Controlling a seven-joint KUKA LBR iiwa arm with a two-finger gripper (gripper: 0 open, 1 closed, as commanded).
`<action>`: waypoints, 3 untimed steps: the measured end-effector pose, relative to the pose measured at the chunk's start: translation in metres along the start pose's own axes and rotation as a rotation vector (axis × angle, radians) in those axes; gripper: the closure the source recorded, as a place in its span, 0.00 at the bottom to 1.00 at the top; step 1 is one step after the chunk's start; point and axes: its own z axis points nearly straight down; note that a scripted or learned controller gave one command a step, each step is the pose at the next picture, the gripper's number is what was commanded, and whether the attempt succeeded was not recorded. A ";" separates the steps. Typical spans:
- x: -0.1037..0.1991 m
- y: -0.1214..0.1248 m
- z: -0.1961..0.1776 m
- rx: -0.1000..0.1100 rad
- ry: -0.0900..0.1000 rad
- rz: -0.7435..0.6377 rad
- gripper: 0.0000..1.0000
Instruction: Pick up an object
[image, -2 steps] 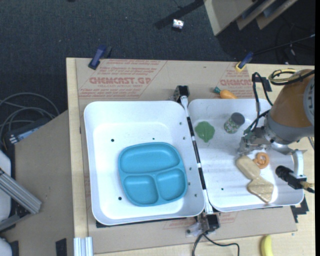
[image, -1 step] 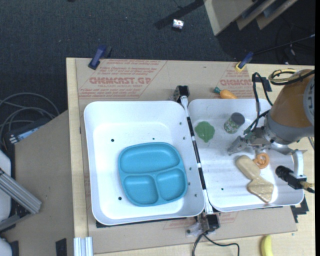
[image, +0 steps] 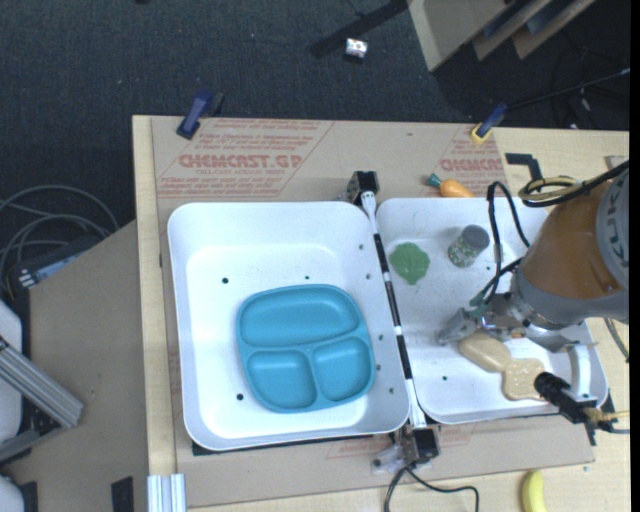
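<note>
The right bin holds three loose things. A green rounded lump lies near its left wall. A small grey cylinder stands at the back. A pale beige, bread-like piece lies near the front right. My gripper is low over the bin floor, just left of the beige piece's near end and in front of the cylinder. The orange-banded arm comes in from the right and covers the bin's right side. Nothing shows in the gripper.
A blue divided plate lies in the left bin. Between the bins runs a black hinge strip. An orange item lies on the bench behind the right bin. A yellow item lies at the front edge. Cables loop near the arm.
</note>
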 end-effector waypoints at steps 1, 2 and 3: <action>-0.001 0.000 -0.010 -0.002 -0.001 0.002 1.00; 0.000 0.000 -0.010 -0.002 -0.001 0.001 0.00; -0.053 0.085 -0.063 -0.005 -0.003 -0.001 0.00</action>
